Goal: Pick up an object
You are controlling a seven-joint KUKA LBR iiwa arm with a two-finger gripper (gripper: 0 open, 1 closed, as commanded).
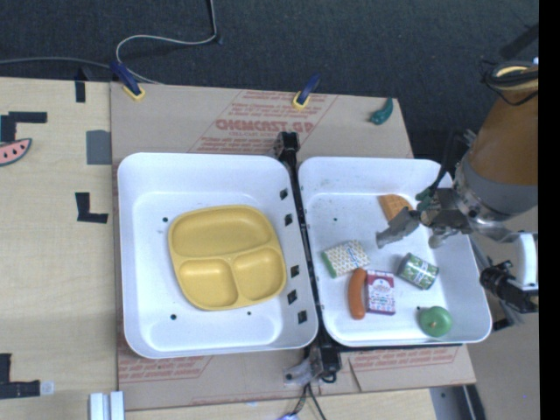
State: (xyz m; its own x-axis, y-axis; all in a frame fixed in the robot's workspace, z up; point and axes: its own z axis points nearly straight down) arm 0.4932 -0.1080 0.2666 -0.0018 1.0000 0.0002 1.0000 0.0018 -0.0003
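The orange piece (394,206) lies by the right bin's (350,171) far wall, just beside the end effector (409,226), whose fingers look spread with nothing between them. A descent could miss or nudge it against the wall. The arm hides part of the piece; the can (418,271) sits near, easily bumped.

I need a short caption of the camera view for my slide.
Pincer hovers over right bin of small items; yellow tray in left bin.
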